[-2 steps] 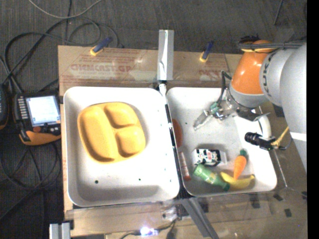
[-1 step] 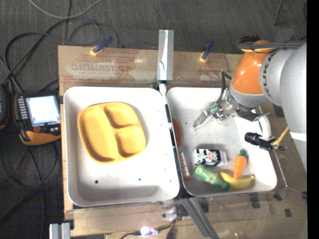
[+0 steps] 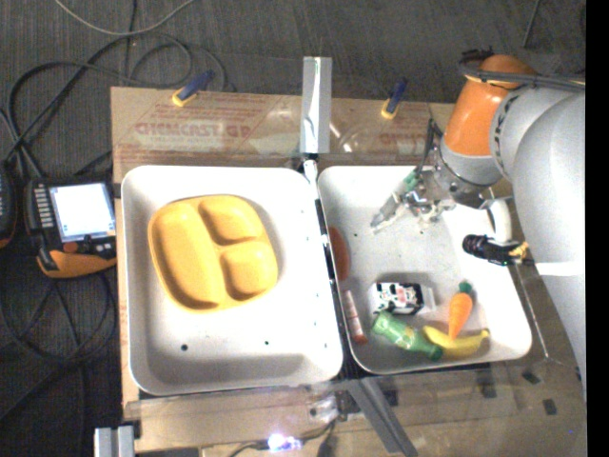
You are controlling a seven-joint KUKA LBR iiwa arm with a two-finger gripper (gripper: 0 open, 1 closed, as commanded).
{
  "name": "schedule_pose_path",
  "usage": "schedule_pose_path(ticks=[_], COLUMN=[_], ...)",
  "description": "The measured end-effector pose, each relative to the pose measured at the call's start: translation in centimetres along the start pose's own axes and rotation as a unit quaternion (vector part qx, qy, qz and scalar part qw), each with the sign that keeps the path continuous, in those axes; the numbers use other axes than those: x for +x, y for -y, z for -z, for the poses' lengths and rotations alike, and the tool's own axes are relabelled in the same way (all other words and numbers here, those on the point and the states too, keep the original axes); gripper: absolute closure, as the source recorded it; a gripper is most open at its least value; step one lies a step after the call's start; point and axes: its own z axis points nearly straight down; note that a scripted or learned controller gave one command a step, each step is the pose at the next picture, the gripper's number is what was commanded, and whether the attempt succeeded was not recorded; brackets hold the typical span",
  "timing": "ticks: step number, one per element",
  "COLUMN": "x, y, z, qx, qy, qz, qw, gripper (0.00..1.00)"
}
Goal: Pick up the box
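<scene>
Box [image 3: 402, 297] in rt bin w/ carrot [image 3: 460, 312], banana [image 3: 457, 341]; fingers [image 3: 388, 213] well above

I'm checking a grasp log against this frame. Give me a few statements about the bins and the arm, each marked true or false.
1. The yellow divided tray lies in the left bin. True.
2. The box is held between the end effector's fingers. False: it lies on the floor of the right bin, apart from the end effector, which is above the bin's upper part.
3. The carrot lies to the right of the box. True.
4. The banana is in the left bin. False: it lies in the right bin, near its lower edge.
5. The green bottle lies just below the box. True.
</scene>
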Motion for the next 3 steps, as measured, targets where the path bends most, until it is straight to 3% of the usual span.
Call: schedule_pose_path(ticks=[1, 2, 3], x=[-5.0, 4.1, 1.2], y=[-0.5, 5.7, -0.7], z=[0.6, 0.0, 0.3], qx=[-0.021, -0.031, -0.032], qy=[0.002, 0.012, 0.012], qz=[-0.037, -0.033, -0.086], qw=[0.9991, 0.9989, 0.9957], gripper=[0.0, 0.0, 0.0])
